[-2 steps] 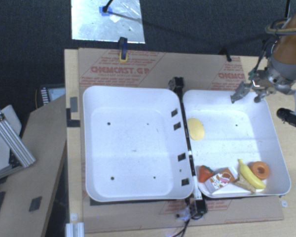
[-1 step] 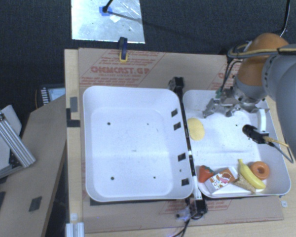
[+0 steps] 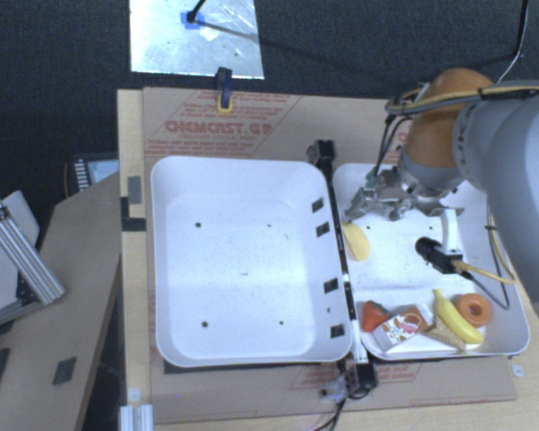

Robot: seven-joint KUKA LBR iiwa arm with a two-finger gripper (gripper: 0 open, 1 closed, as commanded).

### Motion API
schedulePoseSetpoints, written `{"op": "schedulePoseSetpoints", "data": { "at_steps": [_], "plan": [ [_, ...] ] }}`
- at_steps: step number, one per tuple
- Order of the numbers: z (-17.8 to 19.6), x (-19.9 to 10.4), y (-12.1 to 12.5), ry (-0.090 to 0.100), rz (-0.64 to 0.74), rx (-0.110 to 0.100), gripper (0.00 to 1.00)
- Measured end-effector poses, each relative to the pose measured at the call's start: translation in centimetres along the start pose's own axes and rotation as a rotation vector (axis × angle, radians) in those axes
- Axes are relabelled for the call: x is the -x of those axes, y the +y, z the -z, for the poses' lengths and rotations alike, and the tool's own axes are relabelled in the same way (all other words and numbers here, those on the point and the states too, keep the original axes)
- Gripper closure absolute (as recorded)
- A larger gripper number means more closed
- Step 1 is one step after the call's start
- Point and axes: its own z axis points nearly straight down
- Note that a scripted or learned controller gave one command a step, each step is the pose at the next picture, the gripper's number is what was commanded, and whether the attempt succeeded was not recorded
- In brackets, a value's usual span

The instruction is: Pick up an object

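1. We see the grey arm (image 3: pixel 512 151) reaching in from the right, with its orange band above the wrist, over the far part of the right bin (image 3: pixel 391 272)
2. The gripper (image 3: pixel 374 212) hangs low over that bin's far left corner, and we read its two fingers as spread apart and released, gripping none of the objects
3. Just on the near side of the gripper, a pale yellow lump (image 3: pixel 357 241) lies against the bin's left wall, close to the left finger but apart from it
4. Along the near wall we find a cluster: a red piece (image 3: pixel 374 316) at the left, then a small white packet (image 3: pixel 401 327) with red print touching it, then a banana (image 3: pixel 456 318), with an orange ring (image 3: pixel 472 310) just beside the banana on the right
5. The left bin (image 3: pixel 242 164) sits right beside the right one, and black clips (image 3: pixel 323 231) run along the seam between them
6. Both bins rest on a cardboard sheet (image 3: pixel 251 119) with red lettering, and a blue and yellow clamp (image 3: pixel 223 89) grips its far edge
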Motion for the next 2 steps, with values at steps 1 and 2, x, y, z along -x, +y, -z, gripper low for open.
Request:
{"op": "schedulePoseSetpoints", "data": {
  "at_steps": [1, 2],
  "plan": [
    [1.2, 0.3, 0.2, -0.002, -0.004, 0.006, 1.0],
    [0.0, 6.4, -3.1, -0.002, -0.013, -0.001, 1.0]
  ]
}}
